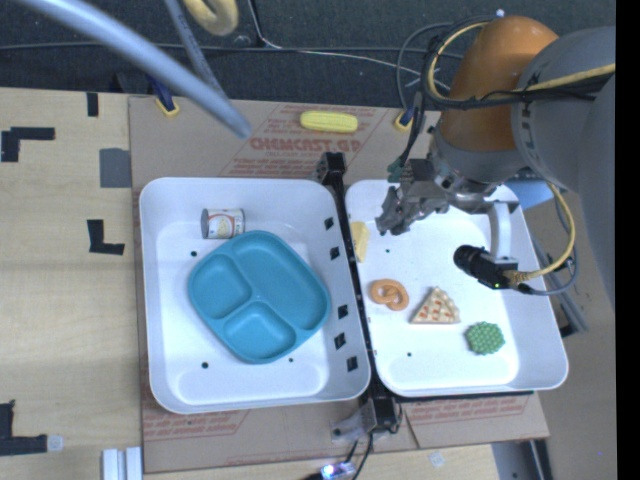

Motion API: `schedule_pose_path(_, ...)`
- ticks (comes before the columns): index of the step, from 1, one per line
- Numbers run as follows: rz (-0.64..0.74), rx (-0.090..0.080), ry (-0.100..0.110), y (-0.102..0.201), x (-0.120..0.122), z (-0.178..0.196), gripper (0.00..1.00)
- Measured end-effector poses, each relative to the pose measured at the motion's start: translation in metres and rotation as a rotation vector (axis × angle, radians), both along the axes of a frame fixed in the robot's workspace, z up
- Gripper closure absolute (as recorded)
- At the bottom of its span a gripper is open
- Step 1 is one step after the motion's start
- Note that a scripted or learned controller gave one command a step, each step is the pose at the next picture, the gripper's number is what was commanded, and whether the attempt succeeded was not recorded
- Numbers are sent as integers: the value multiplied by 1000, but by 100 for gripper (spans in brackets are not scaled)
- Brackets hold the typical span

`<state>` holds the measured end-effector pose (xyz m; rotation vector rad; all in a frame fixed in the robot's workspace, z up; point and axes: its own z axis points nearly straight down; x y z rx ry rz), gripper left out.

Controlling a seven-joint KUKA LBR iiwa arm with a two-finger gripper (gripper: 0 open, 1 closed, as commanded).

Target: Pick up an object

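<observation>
Pretzel (388,294), pizza slice (436,308) and green textured ball (485,338) lie in the right bin (540,368), all below the end effector (392,220) in the view and apart from it. Pizza slice is a triangle, tip pointing up toward the end effector, crust edge at the bottom. Pretzel is roundish, no clear long axis; it sits just left of the slice, not touching as far as can be seen. Ball is lower right of the slice. A small yellow piece (358,240) sits at the right bin's left wall, long axis running up-down in the view, just left of and below the end effector; contact between them cannot be told.

End effector hangs over the upper left part of the right bin, dark fingers pointing down-left; how far open cannot be told, nothing seen between the fingers.

Left bin (160,268), to the left of the end effector, holds a blue divided plate (258,296) and a small can (222,223) lying on its side, long axis left-right. Surface is wood with brown cardboard (280,143) under the bins. A yellow banana-like toy (328,122) lies on the cardboard, above-left of the end effector, long axis left-right.
</observation>
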<state>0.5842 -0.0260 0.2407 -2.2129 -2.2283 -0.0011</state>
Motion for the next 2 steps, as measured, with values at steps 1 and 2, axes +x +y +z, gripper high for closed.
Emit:
schedule_pose_path(1,0,-1,2,57,9,-10,100)
schedule_pose_path(2,-1,-1,1,109,25,-23,100)
